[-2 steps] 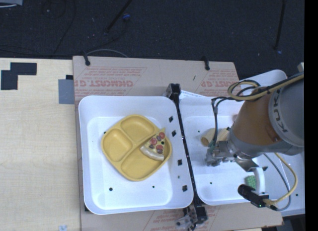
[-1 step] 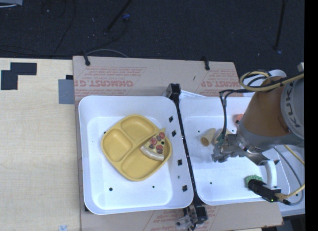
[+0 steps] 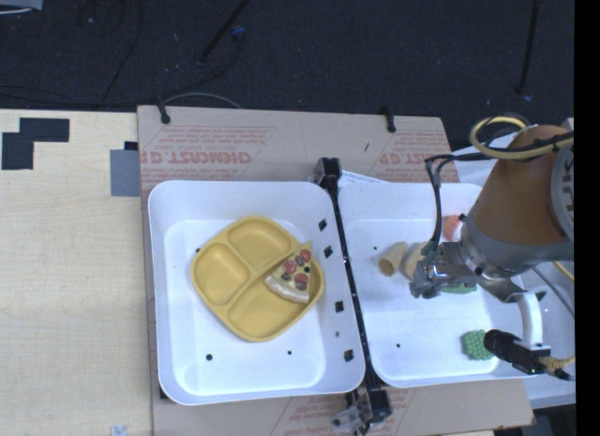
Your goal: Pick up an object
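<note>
My gripper (image 3: 428, 281) hangs low over the middle of the right bin (image 3: 403, 368). Just to its left lies a tan, cone-like piece (image 3: 395, 259), close to the gripper but apart from it. A green thing (image 3: 461, 285) peeks out from under the wrist, mostly hidden. Near the bin's front right corner sits a green bumpy object (image 3: 476, 344). Behind the arm, by the far wall, a small orange-red thing (image 3: 453, 228) shows in part.
The left bin (image 3: 178, 331) holds a yellow divided plate (image 3: 234, 275) with a toy pizza slice (image 3: 292, 277) lying across its right side. A black divider (image 3: 345, 279) runs between the bins. The arm's bulk covers the right bin's right side.
</note>
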Available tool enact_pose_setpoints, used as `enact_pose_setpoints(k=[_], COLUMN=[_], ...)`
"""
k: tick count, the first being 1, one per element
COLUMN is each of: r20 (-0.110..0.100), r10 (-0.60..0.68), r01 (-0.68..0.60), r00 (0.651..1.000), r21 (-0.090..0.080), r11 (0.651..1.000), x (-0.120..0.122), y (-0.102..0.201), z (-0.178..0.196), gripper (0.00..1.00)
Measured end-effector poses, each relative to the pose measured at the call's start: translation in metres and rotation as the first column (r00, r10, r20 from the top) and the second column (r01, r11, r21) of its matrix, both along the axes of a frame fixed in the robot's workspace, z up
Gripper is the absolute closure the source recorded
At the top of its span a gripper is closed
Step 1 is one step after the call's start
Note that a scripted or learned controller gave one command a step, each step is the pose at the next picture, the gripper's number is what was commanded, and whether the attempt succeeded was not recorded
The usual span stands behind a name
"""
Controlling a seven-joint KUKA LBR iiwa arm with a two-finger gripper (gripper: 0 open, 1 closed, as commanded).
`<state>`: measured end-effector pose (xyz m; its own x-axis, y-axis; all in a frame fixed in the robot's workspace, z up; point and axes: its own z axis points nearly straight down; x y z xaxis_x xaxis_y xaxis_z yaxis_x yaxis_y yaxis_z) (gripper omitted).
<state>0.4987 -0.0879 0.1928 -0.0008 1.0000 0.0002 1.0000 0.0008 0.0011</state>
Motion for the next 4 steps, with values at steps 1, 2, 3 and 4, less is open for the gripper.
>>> enact_pose_setpoints(k=[1,2,3,4], r20=[0.000,-0.003,-0.004,-0.005], r10=[0.000,0.005,0.004,0.003], r01=[0.000,-0.005,-0.004,-0.003], r00=[1.000,1.000,1.000,1.000], r21=[0.000,0.002,0.001,0.001], r11=[1.000,1.000,1.000,1.000], x=[0.001,0.023,0.036,0.051], y=[-0.001,0.054,0.097,0.141], z=[0.044,0.049,0.051,0.035], gripper=[1.00,1.00,1.00,1.00])
